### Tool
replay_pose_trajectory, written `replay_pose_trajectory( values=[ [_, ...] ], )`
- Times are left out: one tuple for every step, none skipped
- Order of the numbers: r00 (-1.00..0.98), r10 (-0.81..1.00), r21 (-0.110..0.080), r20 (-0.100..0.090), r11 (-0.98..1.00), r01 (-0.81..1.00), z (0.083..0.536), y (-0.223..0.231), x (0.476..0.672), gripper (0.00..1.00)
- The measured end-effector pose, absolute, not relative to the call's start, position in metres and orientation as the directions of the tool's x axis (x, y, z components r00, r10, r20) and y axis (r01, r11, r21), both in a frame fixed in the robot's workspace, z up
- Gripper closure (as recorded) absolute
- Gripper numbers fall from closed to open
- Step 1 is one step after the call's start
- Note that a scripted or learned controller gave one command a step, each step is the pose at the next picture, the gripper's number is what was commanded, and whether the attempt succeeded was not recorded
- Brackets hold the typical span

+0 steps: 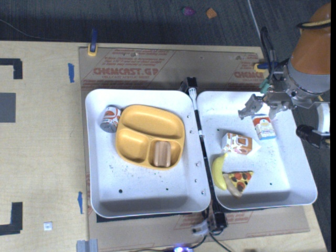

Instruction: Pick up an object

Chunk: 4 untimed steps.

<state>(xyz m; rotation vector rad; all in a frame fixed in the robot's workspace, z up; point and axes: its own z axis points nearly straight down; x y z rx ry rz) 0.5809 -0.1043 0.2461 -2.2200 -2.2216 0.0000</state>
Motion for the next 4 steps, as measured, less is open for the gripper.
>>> replay_pose_trajectory(
  values=[
    [0.000, 1.000, 0.023, -0.001, 0.000, 1.000, 0.110, -0.129, 0.578, 0.00],
    [0.002, 1.000, 0.023, -0.006, -0.002, 1.000, 0.107, -0.138, 0.553, 0.00],
    [0.002, 1.000, 0.032, -0.006, -0.002, 0.999, 0.105, -0.133, 0.539, 0.00],
    [0.003, 1.000, 0.033, -0.006, -0.002, 0.999, 0.105, -0.132, 0.536, 0.00]
  ],
)
